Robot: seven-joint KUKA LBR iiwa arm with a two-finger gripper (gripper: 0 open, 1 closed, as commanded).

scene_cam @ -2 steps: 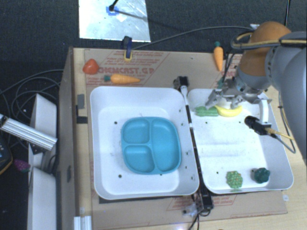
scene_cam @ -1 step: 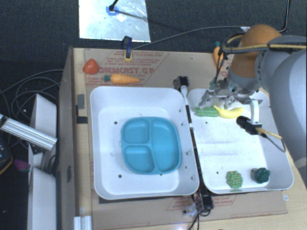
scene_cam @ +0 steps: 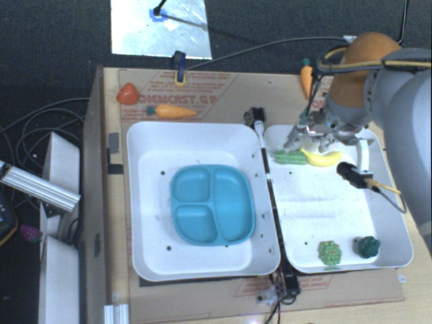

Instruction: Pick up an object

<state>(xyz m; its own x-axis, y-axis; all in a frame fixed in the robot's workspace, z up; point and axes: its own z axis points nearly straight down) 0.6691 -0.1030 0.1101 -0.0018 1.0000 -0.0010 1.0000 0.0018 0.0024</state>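
Banana (scene_cam: 322, 158), yellow and curved, is the likely target.

Camera view:
- It lies in the right bin (scene_cam: 324, 208), right of the plate (scene_cam: 212, 203) and farther back, across the wall between the bins.
- Pod (scene_cam: 289, 157), green, lies at the banana's plate-side end. Touching or just beside, cannot tell.
- Gripper (scene_cam: 312, 135) hangs just above the pair, right of the plate, about over the spot where pod and banana meet. Jaws look spread with nothing between them, so the claw is open and empty.
- Bumpy green ball (scene_cam: 329, 252) and dark teal lump (scene_cam: 367, 246) lie right of the plate toward the front, well apart from the gripper.
- Carrot (scene_cam: 175, 112) lies behind the plate, outside the bins.

Judgement:
- Step in hand looks like lining up before the descent. No grasp yet.
- The claw should shift slightly away from the plate to sit over the banana's middle, not its tip. Over the meeting point it may catch both things or neither.
- The jaws should be set across the banana's narrow width and go low, since the fruit lies flat.
- A closure on the tapered end would likely squeeze it out.
- The lift should be straight up, clear of the pod.
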